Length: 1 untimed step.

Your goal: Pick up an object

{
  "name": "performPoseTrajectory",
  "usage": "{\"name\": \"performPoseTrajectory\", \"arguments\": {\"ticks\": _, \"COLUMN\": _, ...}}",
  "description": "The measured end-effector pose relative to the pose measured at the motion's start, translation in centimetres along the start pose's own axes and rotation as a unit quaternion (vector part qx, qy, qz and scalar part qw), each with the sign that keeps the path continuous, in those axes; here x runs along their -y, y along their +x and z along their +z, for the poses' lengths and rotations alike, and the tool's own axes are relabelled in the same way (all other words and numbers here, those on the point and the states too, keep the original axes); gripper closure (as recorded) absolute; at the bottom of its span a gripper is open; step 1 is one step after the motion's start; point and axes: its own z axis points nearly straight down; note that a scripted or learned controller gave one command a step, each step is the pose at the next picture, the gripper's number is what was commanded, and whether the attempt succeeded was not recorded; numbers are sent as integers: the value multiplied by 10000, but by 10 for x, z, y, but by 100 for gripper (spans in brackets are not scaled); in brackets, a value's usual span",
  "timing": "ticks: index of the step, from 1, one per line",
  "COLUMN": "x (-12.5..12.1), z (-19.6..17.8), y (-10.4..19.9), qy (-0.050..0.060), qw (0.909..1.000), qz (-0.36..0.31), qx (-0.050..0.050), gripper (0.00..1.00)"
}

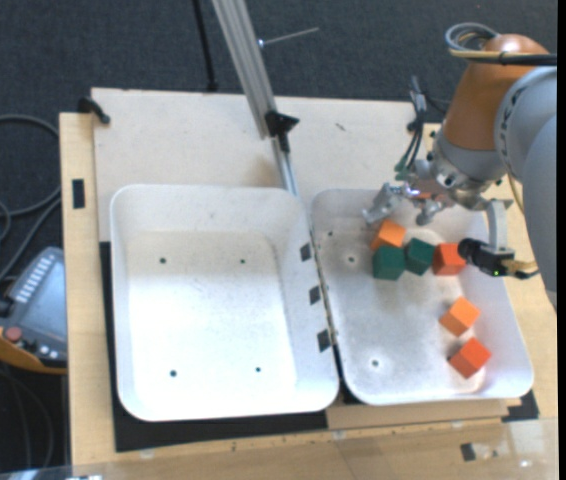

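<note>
In the right bin (363,368) lie several small blocks. An orange block (390,234) sits at the back, with two dark green blocks (388,263) (420,255) and an orange-red block (449,258) in a row just in front of it. Two more orange blocks (459,316) (470,357) lie nearer the front right. My gripper (403,211) hangs over the back of this bin, just behind and above the orange block at the back. Its fingers (377,212) are spread open, with nothing between them.
The left bin (133,268) stands beside the right one, their rims meeting in the middle. A slanted metal pole (248,63) rises behind the bins. Cables and a handheld pendant (28,308) lie off the bench at left.
</note>
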Motion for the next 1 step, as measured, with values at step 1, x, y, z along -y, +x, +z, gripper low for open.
{"name": "performPoseTrajectory", "arguments": {"ticks": 1, "x": 13, "z": 50, "y": 7, "qy": 2, "qw": 10000, "qz": 10, "qx": 4, "gripper": 0}}
